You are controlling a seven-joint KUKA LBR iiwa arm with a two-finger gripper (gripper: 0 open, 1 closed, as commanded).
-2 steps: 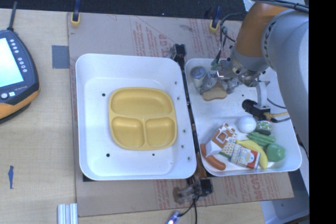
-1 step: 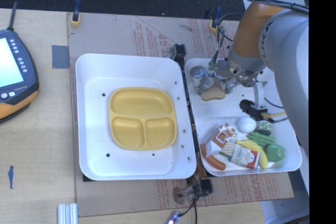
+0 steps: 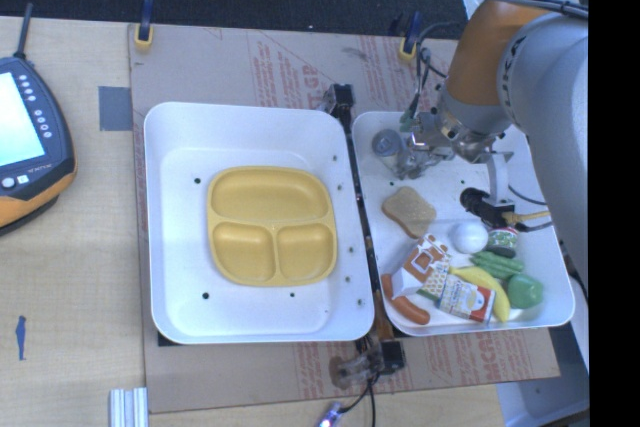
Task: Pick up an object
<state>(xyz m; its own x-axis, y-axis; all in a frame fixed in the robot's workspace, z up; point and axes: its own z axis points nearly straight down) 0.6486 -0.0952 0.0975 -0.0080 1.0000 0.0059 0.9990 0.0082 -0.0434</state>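
Note:
My gripper (image 3: pixel 413 162) hangs low over the far left part of the right bin (image 3: pixel 560 310). A small grey round thing (image 3: pixel 385 143) lies just to its left. A slice of brown bread (image 3: pixel 408 211) lies right in front of it, apart from it. Further toward the near edge lie a white egg (image 3: pixel 467 237), a green pepper (image 3: pixel 510 273), a yellow banana (image 3: pixel 490 286), a printed carton (image 3: pixel 440 277) and a red sausage (image 3: pixel 405 305). I see nothing held in the gripper.
The left bin (image 3: pixel 170 215) holds a yellow divided plate (image 3: pixel 271 223). An orange-edged handset (image 3: pixel 30 140) lies on the bench at the far left. The grey arm (image 3: pixel 530 85) reaches over the right bin's far right side.

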